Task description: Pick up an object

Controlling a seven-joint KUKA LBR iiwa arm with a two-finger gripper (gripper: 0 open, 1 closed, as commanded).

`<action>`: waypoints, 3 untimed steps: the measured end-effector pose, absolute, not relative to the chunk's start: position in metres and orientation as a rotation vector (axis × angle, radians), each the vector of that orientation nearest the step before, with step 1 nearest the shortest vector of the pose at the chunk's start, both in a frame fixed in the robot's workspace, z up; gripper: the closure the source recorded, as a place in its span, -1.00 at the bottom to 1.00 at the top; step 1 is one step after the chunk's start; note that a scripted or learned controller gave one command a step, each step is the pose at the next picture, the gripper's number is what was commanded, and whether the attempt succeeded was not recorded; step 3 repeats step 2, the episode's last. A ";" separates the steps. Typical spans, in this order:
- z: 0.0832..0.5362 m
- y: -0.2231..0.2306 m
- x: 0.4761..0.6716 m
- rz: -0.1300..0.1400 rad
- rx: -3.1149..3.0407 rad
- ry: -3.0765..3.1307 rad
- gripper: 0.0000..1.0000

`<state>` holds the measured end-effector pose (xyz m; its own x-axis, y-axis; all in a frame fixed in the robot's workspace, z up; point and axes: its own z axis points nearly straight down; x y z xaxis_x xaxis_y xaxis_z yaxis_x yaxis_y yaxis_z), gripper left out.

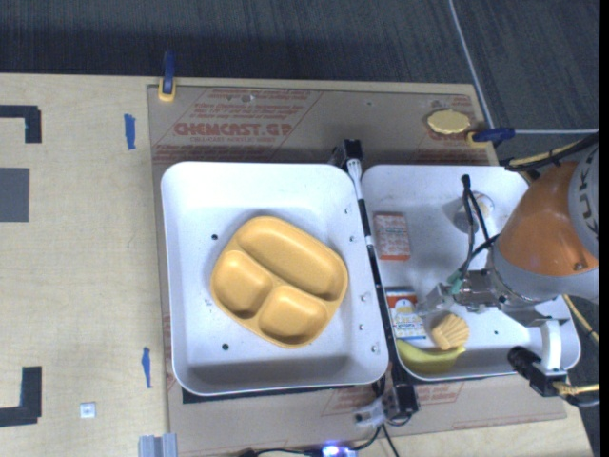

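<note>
**Arm low over the right bin, jaws hidden from clear sight**

From the single overhead view, the desk (pixel 76 284) is pale wood and carries two shallow white bins side by side on a sheet of printed cardboard (pixel 247 122).

The left bin (pixel 186 198) sits in the middle of the frame. In it lies a yellow divided tray (pixel 278 279), upside down or moulded in three rounded lobes, tilted slightly and filling much of the bin's floor.

The right bin (pixel 419 193) lies at centre right. Near its upper left is a small red-and-white packet (pixel 391 235). Along its lower left edge lies a second printed packet (pixel 406 317) with red and blue marks. Just beside that, at the bin's lower edge, rests a banana (pixel 428 355), and a pale ridged biscuit-like piece (pixel 449 330) lies touching its upper side.

The arm (pixel 547 231) enters from the right of the frame, its orange band bulking over the right bin's right half. The gripper (pixel 455 291) reaches toward the lower middle of that bin, just above and right of the biscuit-like piece. How the jaws stand cannot be told; cables and the wrist cover them, and nothing is visibly held.

A round tan disc (pixel 448 122) lies on the cardboard at upper right.
</note>
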<state>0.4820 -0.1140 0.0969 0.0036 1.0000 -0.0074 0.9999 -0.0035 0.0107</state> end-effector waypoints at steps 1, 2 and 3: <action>0.107 -0.114 0.483 0.006 2.213 2.206 1.00; 0.107 -0.114 0.483 0.007 2.214 2.206 -1.00; 0.107 -0.114 0.483 0.007 2.214 2.206 -1.00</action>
